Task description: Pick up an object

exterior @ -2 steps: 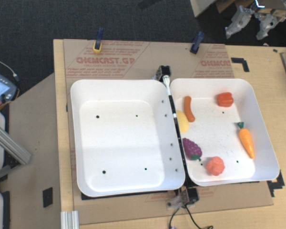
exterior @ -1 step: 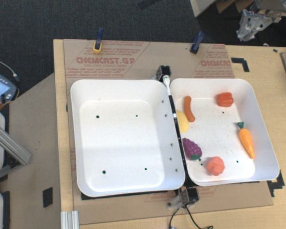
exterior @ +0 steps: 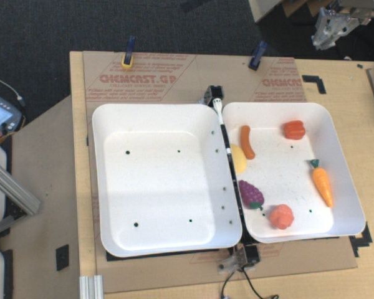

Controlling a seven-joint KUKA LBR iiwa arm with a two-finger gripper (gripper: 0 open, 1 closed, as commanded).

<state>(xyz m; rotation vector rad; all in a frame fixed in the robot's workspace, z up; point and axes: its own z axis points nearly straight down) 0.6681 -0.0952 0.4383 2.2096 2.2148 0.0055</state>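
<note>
Camera view: two shallow white plastic bins are sitting side by side on the cardboard-covered tabletop [exterior: 81, 167]. The left bin [exterior: 112, 229] is showing four small dark dots on its floor. The right bin [exterior: 346, 198] is holding six toy food items, one of each. An orange-brown plastic sausage [exterior: 247, 142] is lying near the dividing edge at upper left. A pale yellow rounded piece [exterior: 238, 159] is lying just below it, touching the bin's left wall. A red plastic pepper-like piece [exterior: 293, 129] is sitting in the upper right part. An orange plastic carrot with green top [exterior: 322, 184] is lying along the right side, tip pointing down. A purple plastic grape bunch [exterior: 251, 194] is lying lower left. A pinkish-red round plastic fruit [exterior: 281, 216] is sitting just right of and below the grapes, close but apart. Two blue clamps are gripping the board's far edge, one yellow-tipped [exterior: 129, 53], one plain [exterior: 258, 55]. The claw [exterior: 333, 27] is hanging at the top right corner, well apart from both bins; cannot tell its state, too blurred.
</note>
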